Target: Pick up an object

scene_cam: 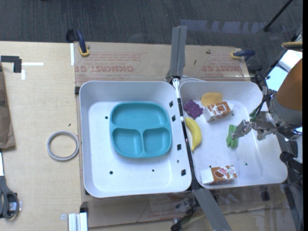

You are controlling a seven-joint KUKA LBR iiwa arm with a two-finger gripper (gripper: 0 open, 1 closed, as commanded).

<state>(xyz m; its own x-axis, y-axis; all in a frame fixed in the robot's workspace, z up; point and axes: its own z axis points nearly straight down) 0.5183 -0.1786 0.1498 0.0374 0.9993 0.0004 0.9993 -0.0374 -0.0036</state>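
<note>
Clutter in right bin: yellow lump and purple grapes near its far-left corner, carton beside them, banana along the left wall, second carton at the near edge. Left bin carries a teal divided plate. Tape ring lies on the bench left of the bins. Green object sits mid right bin, touching the pincer tip; pincer looks clamped on its upper end.

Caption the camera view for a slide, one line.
Gripper reaches into the right bin at a green object, near banana and grapes; teal tray in left bin.
</note>
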